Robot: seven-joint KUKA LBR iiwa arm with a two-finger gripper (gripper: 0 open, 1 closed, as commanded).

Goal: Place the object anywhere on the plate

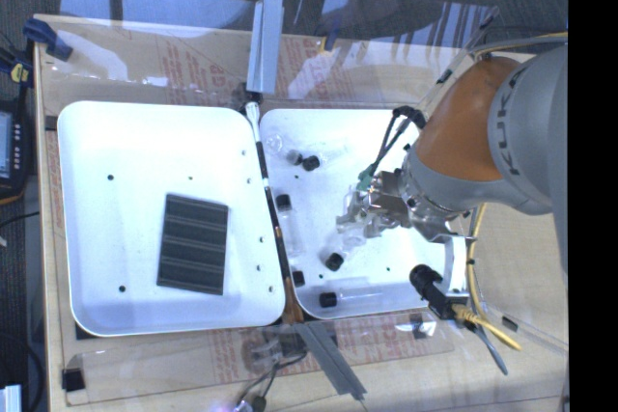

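A dark grey ribbed plate [194, 243] lies flat in the left bin [106, 140], toward its front. My gripper [359, 217] hangs low over the middle of the right bin [386, 135], far to the right of the plate. Small black pieces lie loose on that bin's floor: one [309, 162] at the back left, one [284, 202] by the left wall, and one [334, 260] just in front and to the left of the gripper. Whether anything sits in the gripper is hidden by glare and by the wrist.
Two more black pieces [328, 300] [297, 278] rest near the right bin's front left corner. A faint clear item [276, 147] lies at its back left. A grey metal bar [264, 43] stands behind the wall between the bins. The arm covers the right bin's right side.
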